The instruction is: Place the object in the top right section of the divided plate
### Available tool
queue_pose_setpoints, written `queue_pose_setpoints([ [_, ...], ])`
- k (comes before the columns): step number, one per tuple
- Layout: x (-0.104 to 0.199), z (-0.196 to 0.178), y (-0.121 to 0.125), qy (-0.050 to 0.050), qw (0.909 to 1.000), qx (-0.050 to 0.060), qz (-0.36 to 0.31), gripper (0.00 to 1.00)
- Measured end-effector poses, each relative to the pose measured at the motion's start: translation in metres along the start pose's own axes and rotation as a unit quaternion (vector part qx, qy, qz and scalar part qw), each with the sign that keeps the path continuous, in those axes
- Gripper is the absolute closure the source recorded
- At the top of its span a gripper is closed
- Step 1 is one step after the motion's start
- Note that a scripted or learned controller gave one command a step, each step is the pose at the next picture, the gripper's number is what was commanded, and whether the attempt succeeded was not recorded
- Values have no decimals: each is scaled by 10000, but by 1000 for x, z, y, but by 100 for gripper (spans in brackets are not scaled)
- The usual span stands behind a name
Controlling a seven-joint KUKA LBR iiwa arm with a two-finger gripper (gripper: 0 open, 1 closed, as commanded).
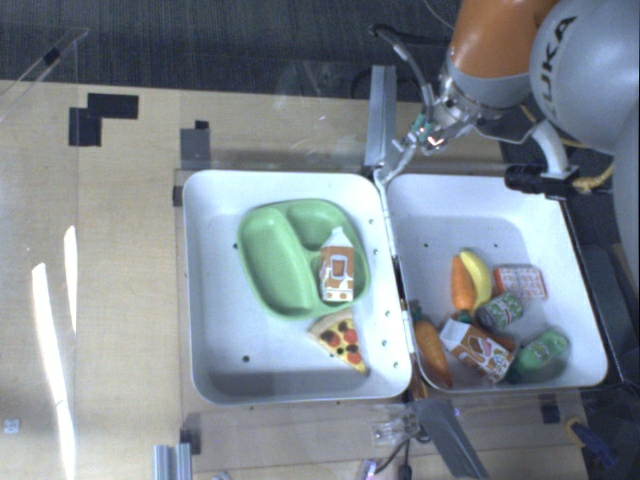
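You'll find the arm [540, 38] cut off by the top and right edges. The milk carton [337, 268] covers part of the divided plate [280, 258], and the snack box [480, 351] overlaps the carrot [432, 346].

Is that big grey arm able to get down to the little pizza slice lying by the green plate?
Probably yes. The triangular pizza slice lies flat on the left white bin's floor, uncovered, just beside the green divided plate. Nothing stands over it, though the bin's wall close by may crowd the tool.
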State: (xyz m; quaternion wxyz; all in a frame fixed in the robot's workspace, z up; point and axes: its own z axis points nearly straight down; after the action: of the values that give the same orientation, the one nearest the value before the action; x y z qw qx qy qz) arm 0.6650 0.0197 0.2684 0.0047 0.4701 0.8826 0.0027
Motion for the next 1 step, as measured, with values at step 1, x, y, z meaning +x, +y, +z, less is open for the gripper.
queue_pose_setpoints([
  [1, 0, 0, 0, 1, 10000, 2, -2, 0],
])
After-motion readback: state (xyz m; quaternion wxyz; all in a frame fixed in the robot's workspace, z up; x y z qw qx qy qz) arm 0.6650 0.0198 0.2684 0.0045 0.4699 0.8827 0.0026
